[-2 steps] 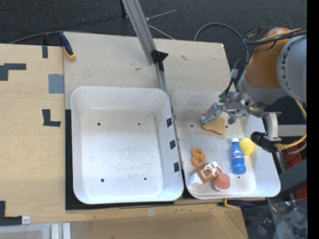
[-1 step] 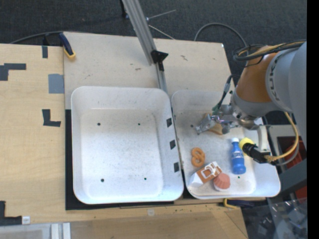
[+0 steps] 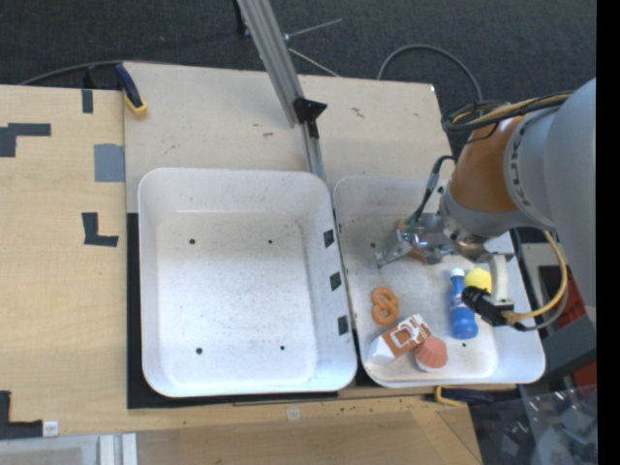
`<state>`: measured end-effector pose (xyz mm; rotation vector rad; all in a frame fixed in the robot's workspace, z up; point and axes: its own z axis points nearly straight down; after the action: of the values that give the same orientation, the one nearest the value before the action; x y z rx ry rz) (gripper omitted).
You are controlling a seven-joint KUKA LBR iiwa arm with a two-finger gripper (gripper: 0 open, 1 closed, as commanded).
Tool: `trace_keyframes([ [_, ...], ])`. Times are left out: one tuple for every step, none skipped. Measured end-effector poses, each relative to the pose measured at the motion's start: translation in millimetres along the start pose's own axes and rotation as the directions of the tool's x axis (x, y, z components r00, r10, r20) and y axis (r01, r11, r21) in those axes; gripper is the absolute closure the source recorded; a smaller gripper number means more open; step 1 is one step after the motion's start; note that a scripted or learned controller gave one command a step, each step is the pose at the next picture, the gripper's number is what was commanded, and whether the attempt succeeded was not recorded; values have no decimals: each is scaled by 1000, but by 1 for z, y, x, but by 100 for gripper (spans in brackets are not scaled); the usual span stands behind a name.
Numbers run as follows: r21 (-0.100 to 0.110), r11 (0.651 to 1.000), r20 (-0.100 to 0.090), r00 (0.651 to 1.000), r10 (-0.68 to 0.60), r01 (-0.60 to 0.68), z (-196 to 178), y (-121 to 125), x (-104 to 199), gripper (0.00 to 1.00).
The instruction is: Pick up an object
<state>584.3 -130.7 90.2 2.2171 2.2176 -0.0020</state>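
Right bin holds gripper above pretzel.

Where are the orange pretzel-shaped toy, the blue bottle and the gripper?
Orange pretzel-shaped toy [image 3: 385, 305]: camera view, on its middle, in the right bin.
Blue bottle [image 3: 461, 310]: camera view, on its body.
Gripper [image 3: 395, 252]: camera view, near its fingertips, low over the right bin.

1. Floor: dark grey carpet across the top, with thin black cables looping over it.
2. Bench: pale wood tabletop at left, marked with grey and black tape patches.
3. A lighter board lies under the bins.
4. A slanted aluminium rail runs down from the top edge.
5. A blue-and-yellow clamp sits at the board's upper-left corner.
6. Light: even, soft shadows.
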Motion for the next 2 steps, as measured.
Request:
trace_keyframes([
  [-2,1000,-2,1000,-2,2,-12,1,1,100],
  [1,1000,-5,1000,-1,1,-55,-1,3,100],
])
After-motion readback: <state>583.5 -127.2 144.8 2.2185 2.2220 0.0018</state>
